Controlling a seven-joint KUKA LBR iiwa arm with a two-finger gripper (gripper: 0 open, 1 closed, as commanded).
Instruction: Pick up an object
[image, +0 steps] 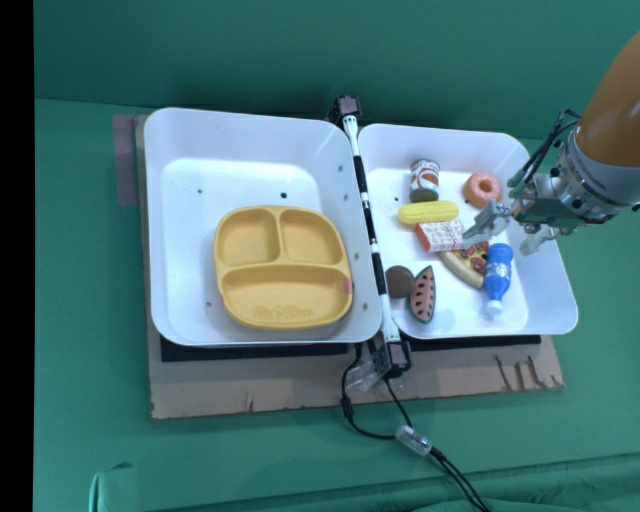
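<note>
Two shallow white bins are seen side by side on the green desk (90, 250), set on a dark mat over a sheet of cardboard (250, 385); the left bin (175, 140) is occupied by a yellow divided plate (283, 267) with three compartments, lying flat near the bin's middle; the right bin (545, 300) holds a cluster of toy foods. At the back of that bin a small can (425, 176) is found, with a pink-glazed doughnut (483, 188) to its right, the two apart; just in front of the can a yellow corn cob (428, 212) is laid crosswise; a small red and white box (440, 236) lies in front of the cob, close to it. A pizza slice (464, 265) is seen beside the box, and a blue bottle (497, 278) with a white cap lies tilted over the slice's right side; towards the front left a brown round piece (399, 281) and a watermelon slice (423, 293) lie just beside each other. The arm (grey, with an orange band) is reached in from the right; the tool (505, 228) is held low over the right bin, between the doughnut and the bottle, one finger pointing towards the box; whether it is wide or narrow cannot be told, and nothing is seen gripped in it. A black cable (400, 425) is trailed from the front of the strip between the bins.
</note>
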